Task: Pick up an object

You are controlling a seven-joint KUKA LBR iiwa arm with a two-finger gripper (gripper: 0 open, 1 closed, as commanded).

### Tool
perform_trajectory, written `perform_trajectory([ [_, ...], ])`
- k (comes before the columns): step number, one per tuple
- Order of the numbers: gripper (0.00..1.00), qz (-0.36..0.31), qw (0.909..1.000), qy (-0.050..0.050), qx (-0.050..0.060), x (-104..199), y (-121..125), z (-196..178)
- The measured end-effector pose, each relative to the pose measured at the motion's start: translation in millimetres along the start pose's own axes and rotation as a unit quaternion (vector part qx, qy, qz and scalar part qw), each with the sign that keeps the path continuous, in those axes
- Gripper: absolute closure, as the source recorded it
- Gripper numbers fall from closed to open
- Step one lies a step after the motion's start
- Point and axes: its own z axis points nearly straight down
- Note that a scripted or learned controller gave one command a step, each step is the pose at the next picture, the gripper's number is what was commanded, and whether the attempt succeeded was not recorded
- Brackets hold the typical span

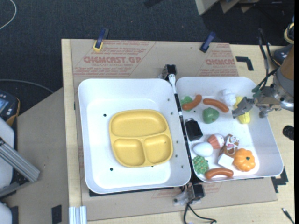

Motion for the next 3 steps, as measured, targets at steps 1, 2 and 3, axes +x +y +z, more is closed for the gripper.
perform_trajectory([
  [1, 0.00, -0.002, 1.0000, -0.002, -0.007, 0.3, 3.0, -7.4],
  [2, 0.00, -0.002, 1.0000, 0.000, -0.004, 3.8, 11.5, 40.2],
  [3, 0.00, -0.002, 1.0000, 0.000, -0.003, 2.3, 11.1, 104.0],
])
